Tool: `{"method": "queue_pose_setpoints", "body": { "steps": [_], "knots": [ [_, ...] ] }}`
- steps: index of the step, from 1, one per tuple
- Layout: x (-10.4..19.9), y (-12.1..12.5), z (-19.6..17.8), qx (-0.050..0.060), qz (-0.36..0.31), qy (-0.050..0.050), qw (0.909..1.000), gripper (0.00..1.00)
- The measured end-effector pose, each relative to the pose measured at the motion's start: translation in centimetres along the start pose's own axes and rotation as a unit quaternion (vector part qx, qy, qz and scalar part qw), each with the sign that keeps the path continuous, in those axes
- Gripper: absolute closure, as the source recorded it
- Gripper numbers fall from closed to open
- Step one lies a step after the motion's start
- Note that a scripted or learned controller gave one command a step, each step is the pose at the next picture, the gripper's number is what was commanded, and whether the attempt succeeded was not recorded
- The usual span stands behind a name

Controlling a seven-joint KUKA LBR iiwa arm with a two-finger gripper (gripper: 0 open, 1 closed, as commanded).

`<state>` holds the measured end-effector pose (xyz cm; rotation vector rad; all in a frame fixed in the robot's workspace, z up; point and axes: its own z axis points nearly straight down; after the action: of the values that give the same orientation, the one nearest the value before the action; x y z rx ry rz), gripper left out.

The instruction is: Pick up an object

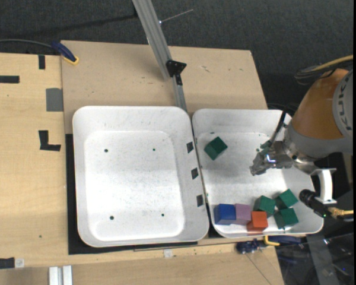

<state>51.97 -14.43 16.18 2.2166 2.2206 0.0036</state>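
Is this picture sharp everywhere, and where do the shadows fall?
In the camera view, light is even and soft; the lone green cube casts a faint shadow on the right white plastic bin floor; the metal claw looks slightly blurred and dark, its shadow smudged beneath it; the cluster of small coloured blocks near the front rim is fairly crisp; no strong glare on the bins.

bench point(136, 70) | left bin point(86, 123) | right bin point(237, 119) side by side

Even, fairly dim overhead light, soft shadows in the bins point(136, 114), detail perhaps slightly blurred.
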Motion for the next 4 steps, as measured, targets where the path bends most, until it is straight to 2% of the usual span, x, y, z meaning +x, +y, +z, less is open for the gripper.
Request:
{"method": "queue_pose_setpoints", "body": {
  "steps": [1, 2, 3, 4],
  "knots": [
    [0.0, 0.2, -5.0, 0.000, 0.000, 0.000, 1.0000, 1.00],
    [6.0, 2.0, -4.6, 0.003, -0.003, 0.002, 1.0000, 1.00],
    [10.8, 3.3, -5.9, 0.002, -0.002, 0.002, 1.0000, 1.00],
    [15.8, 4.4, -5.3, 0.003, -0.002, 0.001, 1.0000, 1.00]
  ]
}}
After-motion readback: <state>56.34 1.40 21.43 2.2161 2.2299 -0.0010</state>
